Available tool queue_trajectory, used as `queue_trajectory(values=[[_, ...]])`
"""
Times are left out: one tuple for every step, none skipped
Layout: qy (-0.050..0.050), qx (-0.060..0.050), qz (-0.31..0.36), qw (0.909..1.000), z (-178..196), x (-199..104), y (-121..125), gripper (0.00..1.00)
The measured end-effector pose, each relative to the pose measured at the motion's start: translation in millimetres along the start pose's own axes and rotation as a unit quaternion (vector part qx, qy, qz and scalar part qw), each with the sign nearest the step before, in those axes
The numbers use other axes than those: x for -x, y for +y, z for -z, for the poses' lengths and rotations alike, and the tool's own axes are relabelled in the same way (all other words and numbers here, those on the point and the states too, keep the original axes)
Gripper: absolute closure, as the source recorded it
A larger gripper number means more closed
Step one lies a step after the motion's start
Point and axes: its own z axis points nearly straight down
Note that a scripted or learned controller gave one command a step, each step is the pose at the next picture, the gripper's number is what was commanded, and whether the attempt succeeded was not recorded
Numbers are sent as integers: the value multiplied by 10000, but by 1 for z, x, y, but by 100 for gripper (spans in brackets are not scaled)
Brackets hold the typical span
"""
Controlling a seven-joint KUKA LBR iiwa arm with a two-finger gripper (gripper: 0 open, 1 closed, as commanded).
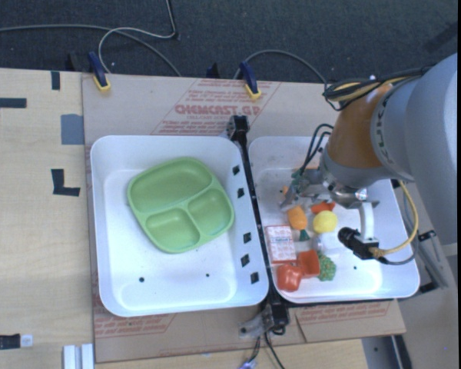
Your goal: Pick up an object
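Plainly, the clutter was the risk we saw: the small yellow rounded toy [325, 221], our likeliest target, sat just right of the orange rounded piece [296, 217], so descending jaws could nudge either aside or pinch both. Just below and left of the yellow toy lay a red-and-white printed packet [280, 243], then a red block [290, 277] and a green sprig [326, 267]. The grey arm's orange band [353, 137] covered the wrist above it; we could not tell how the jaws stood.

Robotics lab: clamped cardboard [215, 106], cabled bench [31, 206].
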Motion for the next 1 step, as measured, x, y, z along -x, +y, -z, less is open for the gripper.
queue_trajectory(values=[[15,-19,5,10000,89,-61,-49,100]])
